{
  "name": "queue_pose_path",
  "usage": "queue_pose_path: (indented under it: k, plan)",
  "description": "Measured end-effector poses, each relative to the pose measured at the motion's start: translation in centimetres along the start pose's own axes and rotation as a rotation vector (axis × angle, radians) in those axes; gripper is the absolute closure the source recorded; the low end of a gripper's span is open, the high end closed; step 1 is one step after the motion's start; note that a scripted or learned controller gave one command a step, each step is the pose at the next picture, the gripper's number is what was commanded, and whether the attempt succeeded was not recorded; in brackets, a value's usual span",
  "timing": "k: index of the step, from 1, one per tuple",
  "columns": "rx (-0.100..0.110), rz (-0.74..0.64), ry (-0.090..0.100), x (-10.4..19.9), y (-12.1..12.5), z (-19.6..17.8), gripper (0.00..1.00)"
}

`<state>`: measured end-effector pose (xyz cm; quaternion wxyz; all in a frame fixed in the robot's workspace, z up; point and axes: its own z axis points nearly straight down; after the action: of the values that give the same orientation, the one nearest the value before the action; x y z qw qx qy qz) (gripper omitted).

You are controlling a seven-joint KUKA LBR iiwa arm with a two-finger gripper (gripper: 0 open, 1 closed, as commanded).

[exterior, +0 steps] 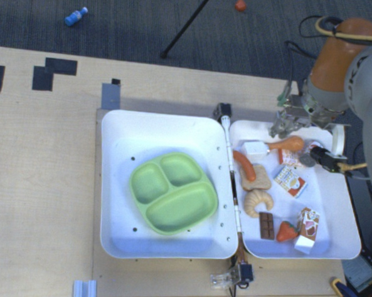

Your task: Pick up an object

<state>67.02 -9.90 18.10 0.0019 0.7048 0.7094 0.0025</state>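
Green plate point(174, 192) (three wells) — in left bin point(112, 171).

Pale wooden bench point(39, 186), two white bins side by side, left bin point(112, 171), right bin point(339, 217)

The arm point(357, 67) is cut off by the picture's right and top edges beyond the right bin point(342, 211). Its gripper point(287, 122), above that bin's far rim, is too small and cluttered to read. Print on the small cartons point(289, 180) inside the bin is illegible. A yellow thing point(347, 292) past the bin's near right corner is cropped.
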Motion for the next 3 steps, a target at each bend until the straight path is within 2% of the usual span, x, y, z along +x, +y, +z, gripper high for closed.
queue_pose_path:
  k: [1, 2, 3]
  plan:
    - [0.002, 0.000, -0.001, -0.1, -0.1, 0.1, 0.00]
    - [0.007, 0.004, 0.000, -1.2, -5.0, 7.1, 0.00]
    - [-0.014, 0.003, -0.005, -5.0, -8.8, 8.8, 0.00]
